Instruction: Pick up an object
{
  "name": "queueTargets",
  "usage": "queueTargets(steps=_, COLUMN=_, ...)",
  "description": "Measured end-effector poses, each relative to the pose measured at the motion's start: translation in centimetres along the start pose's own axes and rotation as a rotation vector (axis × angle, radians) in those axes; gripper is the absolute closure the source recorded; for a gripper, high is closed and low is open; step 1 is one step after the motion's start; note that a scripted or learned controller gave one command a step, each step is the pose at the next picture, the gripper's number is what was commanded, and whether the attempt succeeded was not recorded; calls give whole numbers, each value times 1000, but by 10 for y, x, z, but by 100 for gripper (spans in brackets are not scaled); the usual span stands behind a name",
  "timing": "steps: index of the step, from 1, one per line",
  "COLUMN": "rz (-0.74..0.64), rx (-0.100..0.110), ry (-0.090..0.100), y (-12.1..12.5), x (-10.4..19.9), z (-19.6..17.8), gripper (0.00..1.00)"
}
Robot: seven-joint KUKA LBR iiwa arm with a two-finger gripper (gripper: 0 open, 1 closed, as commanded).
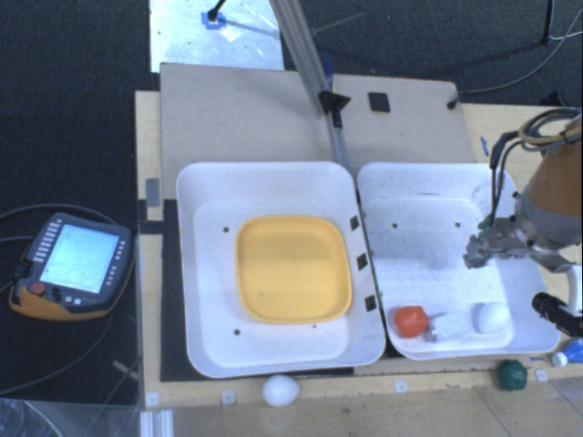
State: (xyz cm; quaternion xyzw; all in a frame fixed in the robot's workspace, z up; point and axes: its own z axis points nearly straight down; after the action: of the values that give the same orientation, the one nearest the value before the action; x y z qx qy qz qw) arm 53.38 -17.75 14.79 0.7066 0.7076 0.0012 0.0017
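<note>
In the right bin (428,208), a small orange-red object (410,320) lies near the front wall. Beside it is a pale, clear-looking piece (446,326), and a white egg-shaped ball (492,317) rests to their right. My gripper (477,252) hangs over the right part of this bin, behind the white ball and apart from all three objects. Nothing is visibly held in it. The arm with its orange band (557,186) comes in from the right.
The left bin (205,244) holds a square yellow plate (293,268). A white egg (281,391) and a green ball (512,375) lie on the bench in front of the bins. A teach pendant (68,264) sits far left. A metal pole (305,44) slants over the back.
</note>
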Motion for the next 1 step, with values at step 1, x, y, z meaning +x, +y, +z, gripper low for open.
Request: queueTargets(steps=1, rz=0, rx=0, ry=0, y=0, x=2, z=-43, gripper=100)
